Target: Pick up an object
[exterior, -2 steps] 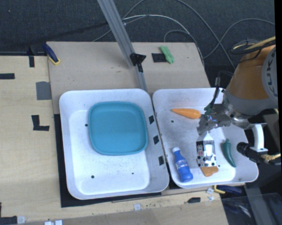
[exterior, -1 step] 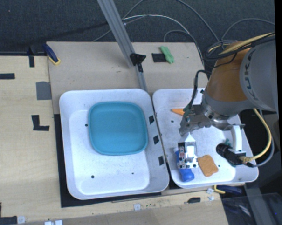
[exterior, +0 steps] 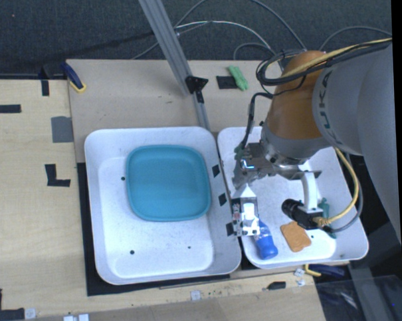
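Observation:
My gripper [exterior: 246, 222] hangs low over the left side of the right bin [exterior: 344, 250], close to the wall between the two bins. A small blue object [exterior: 265, 246] lies in that bin just below and to the right of the gripper's tip, touching it or nearly so. An orange-brown, sponge-like piece [exterior: 296, 237] lies a little further right in the same bin. The grey arm with its orange band [exterior: 293, 116] covers much of the bin's back half.
The left bin [exterior: 112, 253] holds a flat blue square plate [exterior: 167, 182]. A grey metal post [exterior: 176, 54] slants down to the bins' back edge. A green item [exterior: 238, 77] lies on the bench behind the bins.

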